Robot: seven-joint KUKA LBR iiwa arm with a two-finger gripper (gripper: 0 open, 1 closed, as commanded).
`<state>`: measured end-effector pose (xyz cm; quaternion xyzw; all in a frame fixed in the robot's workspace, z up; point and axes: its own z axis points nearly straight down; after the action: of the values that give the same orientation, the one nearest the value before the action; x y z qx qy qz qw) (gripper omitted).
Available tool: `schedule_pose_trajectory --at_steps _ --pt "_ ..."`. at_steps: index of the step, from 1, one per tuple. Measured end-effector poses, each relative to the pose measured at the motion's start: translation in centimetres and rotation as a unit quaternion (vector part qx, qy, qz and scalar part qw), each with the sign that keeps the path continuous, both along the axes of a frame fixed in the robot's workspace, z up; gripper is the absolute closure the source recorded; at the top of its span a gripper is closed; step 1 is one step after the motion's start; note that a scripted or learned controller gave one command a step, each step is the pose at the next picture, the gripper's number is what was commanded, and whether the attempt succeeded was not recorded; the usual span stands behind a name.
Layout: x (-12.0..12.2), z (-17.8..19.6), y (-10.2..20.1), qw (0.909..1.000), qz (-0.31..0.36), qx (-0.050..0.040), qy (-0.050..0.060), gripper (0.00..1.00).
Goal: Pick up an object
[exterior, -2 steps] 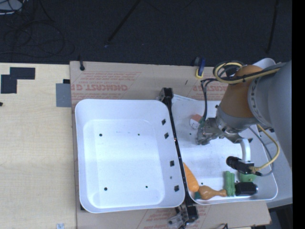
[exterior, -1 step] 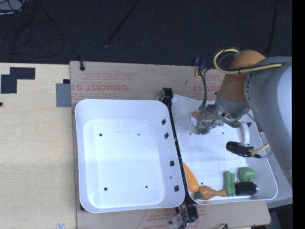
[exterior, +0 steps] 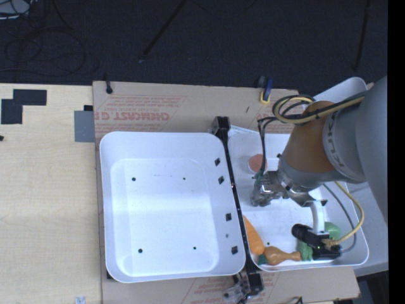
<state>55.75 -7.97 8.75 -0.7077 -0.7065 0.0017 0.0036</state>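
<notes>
Toys lie in the right white plastic bin: a long orange carrot-shaped piece, a tan gourd-shaped piece, and a small pink round object. The grey metal hand hangs just between them; its opening cannot be told. A good grasp probably means centring over one toy before descending.

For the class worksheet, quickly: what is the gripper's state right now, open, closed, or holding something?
Gripper: cannot be told. It is down in the right bin, near a pink object.
</notes>
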Motion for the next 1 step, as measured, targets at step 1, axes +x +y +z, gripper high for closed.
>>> schedule_pose_trajectory --at_steps 1 --pt "0.31 0.95 -0.26 1.0000 -0.002 -0.0006 -0.001 1.00"
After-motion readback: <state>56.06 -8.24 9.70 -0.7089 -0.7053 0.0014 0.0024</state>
